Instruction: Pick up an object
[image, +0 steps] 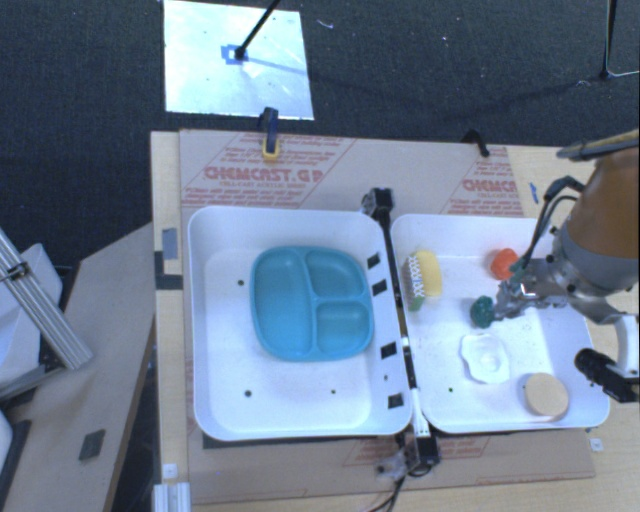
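Observation:
The right bin (440, 420) holds several small objects. A yellow and white scrub-like piece (422, 275) lies by the bin's left wall. An orange ball-like object (502, 263) sits toward the back. A dark green object (483, 312) rests mid-bin, with a white flat piece (485, 358) in front of it and a tan round disc (546, 394) at the front right. My gripper (514, 296) hangs low over the right bin, just right of the green object and in front of the orange one. Whether it touches either object is unclear.
The left bin (215, 400) holds a blue divided plate (310, 302). A black-clipped divider (390, 300) runs between the bins. The grey arm with its orange band (605, 215) enters from the right, over the right bin's far corner.

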